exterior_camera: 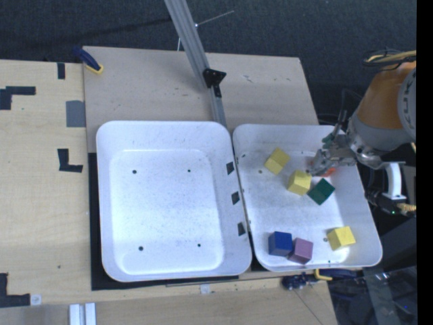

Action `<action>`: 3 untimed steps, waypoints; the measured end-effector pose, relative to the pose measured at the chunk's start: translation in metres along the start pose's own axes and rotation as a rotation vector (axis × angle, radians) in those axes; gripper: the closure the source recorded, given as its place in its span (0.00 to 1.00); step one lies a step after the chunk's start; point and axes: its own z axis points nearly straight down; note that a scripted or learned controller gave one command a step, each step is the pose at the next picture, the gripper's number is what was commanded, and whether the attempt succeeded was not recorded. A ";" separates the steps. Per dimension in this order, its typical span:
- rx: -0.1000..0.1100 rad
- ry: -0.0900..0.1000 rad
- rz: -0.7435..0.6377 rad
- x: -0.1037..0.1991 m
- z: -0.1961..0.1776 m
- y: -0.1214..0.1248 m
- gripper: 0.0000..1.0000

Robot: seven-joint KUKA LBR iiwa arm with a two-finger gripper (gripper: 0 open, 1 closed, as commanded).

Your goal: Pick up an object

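1. This is a robot lab or test cell, not a home: a grey arm point(389, 107) with an orange band reaches in over a plain plywood desk point(155, 87)
2. Two shallow white bins point(108, 181) sit side by side on a black mat
3. Small coloured blocks point(277, 161) lie in the right bin as practice pieces
4. A slanted metal rail point(189, 32) crosses above the desk
5. Black tape marks point(64, 160) dot the wood
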 end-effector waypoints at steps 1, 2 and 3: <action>-0.007 -0.002 0.003 -0.008 -0.060 0.000 1.00; -0.008 -0.002 0.002 -0.008 -0.114 0.001 1.00; -0.002 0.002 -0.003 0.047 -0.118 0.002 1.00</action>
